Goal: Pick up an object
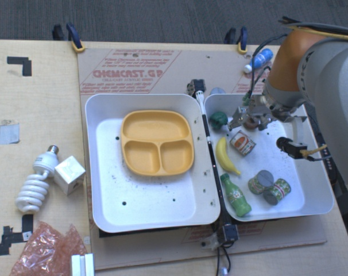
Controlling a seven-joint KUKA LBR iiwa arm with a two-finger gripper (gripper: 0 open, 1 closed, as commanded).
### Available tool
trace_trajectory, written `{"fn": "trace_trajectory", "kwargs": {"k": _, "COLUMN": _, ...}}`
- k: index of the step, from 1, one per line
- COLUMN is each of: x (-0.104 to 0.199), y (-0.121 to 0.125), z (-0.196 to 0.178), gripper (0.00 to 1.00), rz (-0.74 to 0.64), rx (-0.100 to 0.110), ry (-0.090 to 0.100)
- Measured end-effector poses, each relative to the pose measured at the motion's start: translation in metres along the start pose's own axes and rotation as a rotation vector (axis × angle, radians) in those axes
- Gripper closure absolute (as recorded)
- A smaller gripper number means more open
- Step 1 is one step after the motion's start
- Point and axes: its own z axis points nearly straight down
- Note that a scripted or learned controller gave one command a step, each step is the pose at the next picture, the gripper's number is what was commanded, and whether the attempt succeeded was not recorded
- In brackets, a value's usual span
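The gripper (250, 118) is seen low in the right bin (317, 197), at twelve o'clock of a small can (242, 143) lying just beside it. Whether anything is held cannot be told. A banana (226, 157) is found at eight o'clock of the can.

Matt yellow plastic tray (157, 141), glossy white plastic bins (105, 211), smooth green bottle (235, 196), printed brown cardboard (128, 71).
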Motion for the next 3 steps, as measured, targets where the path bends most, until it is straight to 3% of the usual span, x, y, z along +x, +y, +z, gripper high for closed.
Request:
{"fn": "trace_trajectory", "kwargs": {"k": 1, "x": 0.027, "y": -0.052, "z": 0.001, "gripper": 0.00, "rz": 0.004, "rx": 0.000, "ry": 0.001}}
{"fn": "trace_trajectory", "kwargs": {"k": 2, "x": 0.026, "y": -0.051, "z": -0.010, "gripper": 1.00, "rz": 0.006, "rx": -0.003, "ry": 0.000}}
{"fn": "trace_trajectory", "kwargs": {"k": 3, "x": 0.034, "y": -0.046, "z": -0.169, "gripper": 1.00, "rz": -0.001, "rx": -0.003, "ry": 0.000}}
